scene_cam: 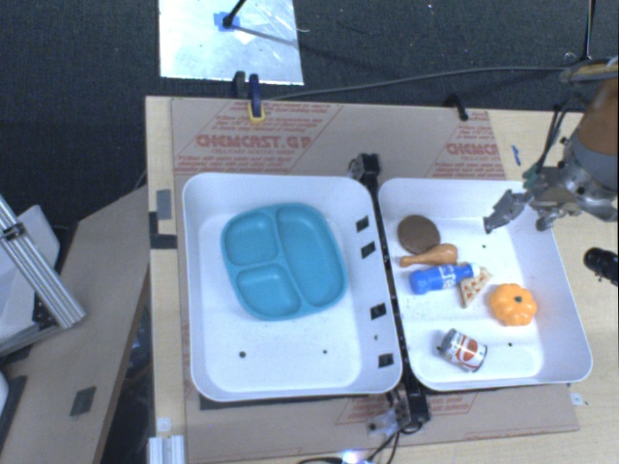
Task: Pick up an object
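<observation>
The right bin point(551, 259) holds several toy foods: a brown round patty point(418, 231), a chicken drumstick point(430, 255), a blue bottle point(440, 278), a pizza slice point(473, 287), an orange pumpkin point(513, 304) and a small can point(461, 350). My gripper point(522, 211) hangs over the far right part of this bin, its two fingers spread apart with nothing between them. It is to the right of the patty and above the pumpkin, apart from every object.
The left bin point(208, 288) holds a blue divided plate point(283, 259). A black hinge strip point(380, 278) runs between the bins. The arm's wrist point(595, 153) enters at the right edge. A yellow and blue clamp point(254, 100) sits at the bench's far edge.
</observation>
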Motion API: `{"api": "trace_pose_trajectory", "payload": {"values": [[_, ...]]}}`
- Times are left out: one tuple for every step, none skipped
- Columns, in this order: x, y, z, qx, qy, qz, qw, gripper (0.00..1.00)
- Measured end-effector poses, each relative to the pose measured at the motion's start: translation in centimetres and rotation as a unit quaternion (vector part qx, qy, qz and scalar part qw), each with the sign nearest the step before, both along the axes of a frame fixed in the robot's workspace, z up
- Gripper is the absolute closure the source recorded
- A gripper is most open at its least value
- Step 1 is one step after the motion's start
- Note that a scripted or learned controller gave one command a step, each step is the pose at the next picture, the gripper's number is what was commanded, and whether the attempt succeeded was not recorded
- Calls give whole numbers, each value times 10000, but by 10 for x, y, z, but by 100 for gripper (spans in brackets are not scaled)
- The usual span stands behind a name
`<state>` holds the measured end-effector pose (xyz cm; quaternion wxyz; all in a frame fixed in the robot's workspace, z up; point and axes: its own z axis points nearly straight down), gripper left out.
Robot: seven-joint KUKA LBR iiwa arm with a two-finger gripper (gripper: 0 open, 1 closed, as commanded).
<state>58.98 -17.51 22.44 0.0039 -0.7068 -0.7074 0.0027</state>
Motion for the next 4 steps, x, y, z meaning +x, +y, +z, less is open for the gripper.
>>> {"api": "trace_pose_trajectory", "payload": {"values": [[3,0,6,-11,-55,13,10000,0],[2,5,-36,-9,-40,11,10000,0],[2,3,-99,-6,-32,3,10000,0],[2,3,-142,-8,-37,4,10000,0]]}}
